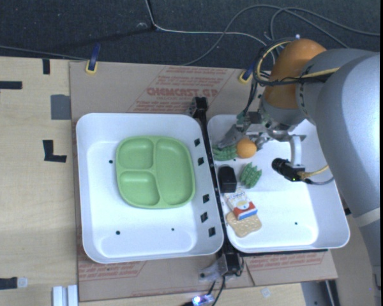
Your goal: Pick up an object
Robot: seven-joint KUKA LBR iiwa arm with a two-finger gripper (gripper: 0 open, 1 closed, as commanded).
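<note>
The orange ball lies in the right bin, near the bin's upper left corner. The gripper is positioned directly over the ball; its fingers reach down and to the left from the wrist. Whether the jaws are open, closed, or gripping the ball cannot be determined: the fingertips merge with the ball and with the green item beside it.

Positions relative to the ball:
- Green item: just left of the ball, against the bin's left wall, partly under the gripper.
- Green leafy piece: just below the ball, not touching it.
- Black block: below and left of the ball, beside the leafy piece.
- Red-and-white packet: farther below the ball, under the black block.
- Tan cracker: touching the packet's lower edge, the item farthest from the ball in this bin.
- Black cylindrical part of the tool: right and below the ball, above the bin floor.

The arm enters from the right, with its orange band above the ball.

The left bin holds a green divided plate, well left of the ball.
</note>
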